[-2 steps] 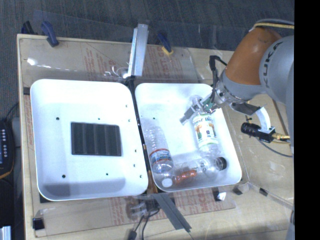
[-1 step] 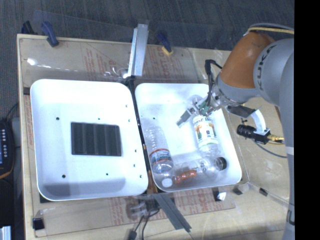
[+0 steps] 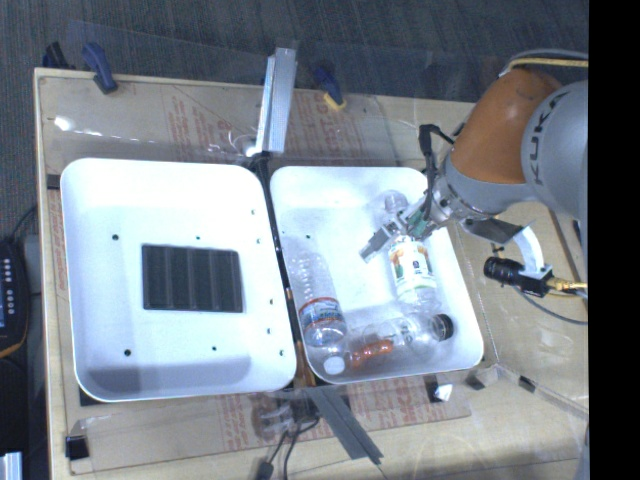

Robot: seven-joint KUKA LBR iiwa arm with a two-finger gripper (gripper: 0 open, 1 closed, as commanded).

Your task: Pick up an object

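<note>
Across the bench (image 3: 520, 388) sit two shallow white bins side by side. Biggest thing is the grey arm (image 3: 530, 148) with its orange band, coming in from the right and reaching over the right bin's (image 3: 330, 193) far right corner. The left bin (image 3: 100, 218) has just a dark ribbed rectangle (image 3: 192, 278) lying flat in the middle, loads of bare white floor around it.

All the clutter's in the right bin, three clear plastic bottles. One with a red and blue label (image 3: 317, 303) lies along the left wall, long axis running near to far, white cap at the near end. Another with a white and orange label (image 3: 412, 270) lies roughly parallel near the right wall, its top toward the far end, right under the claw. The third (image 3: 400, 336), with an orange-brown label, lies crosswise along the near wall, dark cap pointing right. The far left part of that bin is open floor.

Gripper (image 3: 392, 230) hangs at the far end of the white-and-orange bottle; honestly can't tell how wide it's spread or whether it's got anything.
</note>
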